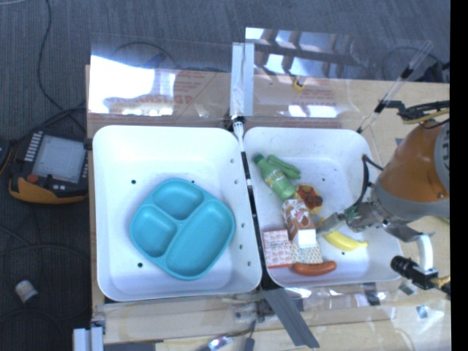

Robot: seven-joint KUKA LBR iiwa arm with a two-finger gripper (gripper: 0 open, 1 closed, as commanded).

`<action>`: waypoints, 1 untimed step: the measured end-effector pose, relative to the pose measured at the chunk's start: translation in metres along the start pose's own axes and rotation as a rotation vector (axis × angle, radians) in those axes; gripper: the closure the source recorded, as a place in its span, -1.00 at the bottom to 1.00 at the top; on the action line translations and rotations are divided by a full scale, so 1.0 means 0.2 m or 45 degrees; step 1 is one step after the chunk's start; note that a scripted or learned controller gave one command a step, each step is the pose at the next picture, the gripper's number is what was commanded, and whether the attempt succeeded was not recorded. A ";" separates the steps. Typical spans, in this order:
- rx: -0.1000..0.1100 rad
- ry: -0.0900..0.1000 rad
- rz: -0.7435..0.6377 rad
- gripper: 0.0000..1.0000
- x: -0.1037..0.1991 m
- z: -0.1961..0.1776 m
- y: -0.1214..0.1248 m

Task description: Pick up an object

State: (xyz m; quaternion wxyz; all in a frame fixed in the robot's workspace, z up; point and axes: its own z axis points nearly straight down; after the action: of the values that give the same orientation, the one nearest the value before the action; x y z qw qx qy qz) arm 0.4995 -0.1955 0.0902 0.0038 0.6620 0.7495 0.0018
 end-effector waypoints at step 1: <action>-0.003 0.003 -0.001 1.00 0.00 -0.05 0.01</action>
State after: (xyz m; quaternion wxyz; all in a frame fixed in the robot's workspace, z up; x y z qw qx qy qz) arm 0.5009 -0.1943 0.1001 0.0039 0.6616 0.7499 0.0035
